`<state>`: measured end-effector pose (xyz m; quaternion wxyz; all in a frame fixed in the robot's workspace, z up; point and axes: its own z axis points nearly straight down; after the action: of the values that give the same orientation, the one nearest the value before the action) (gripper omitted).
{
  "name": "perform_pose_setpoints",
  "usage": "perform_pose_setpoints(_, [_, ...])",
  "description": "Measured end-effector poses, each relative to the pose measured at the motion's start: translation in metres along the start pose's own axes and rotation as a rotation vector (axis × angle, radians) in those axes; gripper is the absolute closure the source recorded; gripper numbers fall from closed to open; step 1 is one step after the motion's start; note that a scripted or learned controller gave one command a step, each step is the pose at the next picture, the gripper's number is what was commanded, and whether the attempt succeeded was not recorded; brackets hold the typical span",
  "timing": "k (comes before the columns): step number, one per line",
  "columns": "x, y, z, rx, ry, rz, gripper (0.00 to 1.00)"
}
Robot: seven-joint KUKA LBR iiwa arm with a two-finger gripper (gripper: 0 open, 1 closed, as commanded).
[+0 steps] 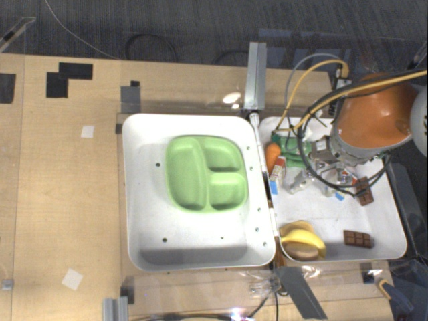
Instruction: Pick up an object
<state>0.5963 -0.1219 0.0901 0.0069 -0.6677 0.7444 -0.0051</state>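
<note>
The arm's orange band and grey wrist hang over the back of the right bin point(394, 246). Below the wrist the gripper point(319, 169) reaches down among cables toward the bin's back left part. A carrot-like orange object point(272, 154) lies by the bin's left wall, with a small red and white item point(278, 171) just below it. Something green point(289, 144) lies behind the gripper. A yellow banana point(302, 239) rests in the front left corner. One chocolate bar point(358, 239) lies at the front right, another brown piece point(364, 196) near the wrist.
The left bin point(144, 246) holds a green divided plate point(204, 172) in its middle. A metal post point(254, 79) stands behind the wall between the two bins. Yellow and black cables point(307, 92) loop above the right bin's back edge.
</note>
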Motion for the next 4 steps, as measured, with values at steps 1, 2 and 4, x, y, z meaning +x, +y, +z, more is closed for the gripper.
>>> perform_pose_setpoints(1, [-0.031,-0.014,-0.001,-0.006,0.012,0.049,0.0])
perform_pose_setpoints(2, [-0.007,0.088,-0.003,-0.009,0.004,-0.022,0.0])
perform_pose_setpoints(4, [-0.034,0.008,0.0,-0.004,0.0,-0.086,0.0])
